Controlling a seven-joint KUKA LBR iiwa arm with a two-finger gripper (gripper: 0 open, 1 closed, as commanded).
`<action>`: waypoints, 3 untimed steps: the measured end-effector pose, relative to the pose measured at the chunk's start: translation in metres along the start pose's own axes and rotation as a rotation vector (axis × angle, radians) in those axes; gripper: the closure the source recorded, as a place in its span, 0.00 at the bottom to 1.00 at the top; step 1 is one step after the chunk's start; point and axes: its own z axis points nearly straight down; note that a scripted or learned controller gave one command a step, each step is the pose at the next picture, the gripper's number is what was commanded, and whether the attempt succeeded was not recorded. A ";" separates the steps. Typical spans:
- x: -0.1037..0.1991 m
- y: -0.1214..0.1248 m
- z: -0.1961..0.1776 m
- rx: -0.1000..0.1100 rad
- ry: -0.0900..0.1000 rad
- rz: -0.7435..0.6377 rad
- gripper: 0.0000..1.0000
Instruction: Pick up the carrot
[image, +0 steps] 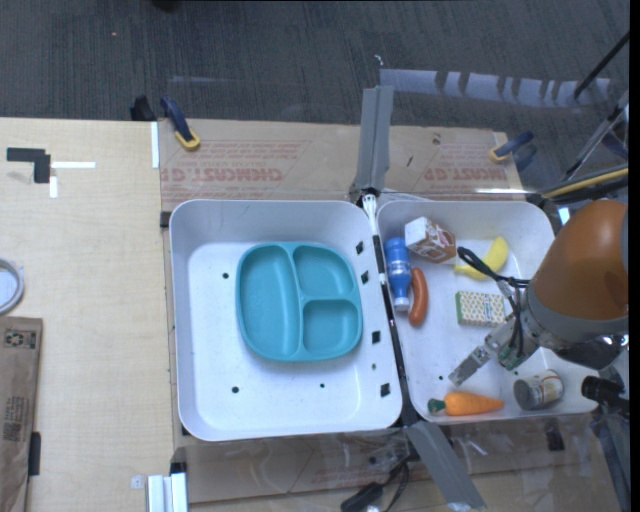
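Observation:
The carrot (472, 404) is orange with a green stub at its left end. It lies flat near the front edge of the right bin (448, 345). My gripper (464, 370) hangs just above and slightly behind the carrot, pointing down and to the left from the orange-banded wrist (590, 262). Nothing is visibly held in it, and a small gap of bin floor separates its tip from the carrot.
A small tin can (538, 390) lies right of the carrot. Further back are a cracker-like block (480, 308), a banana (484, 257), a sausage (418, 298), a blue bottle (398, 270) and a small carton (432, 240). The left bin (200, 330) holds a teal divided plate (298, 300).

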 end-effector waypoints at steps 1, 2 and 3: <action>-0.059 -0.044 0.010 -0.006 -0.009 -0.239 0.00; -0.006 -0.002 0.004 -0.007 -0.014 -0.527 0.00; -0.031 0.000 0.010 -0.005 -0.009 -0.358 0.00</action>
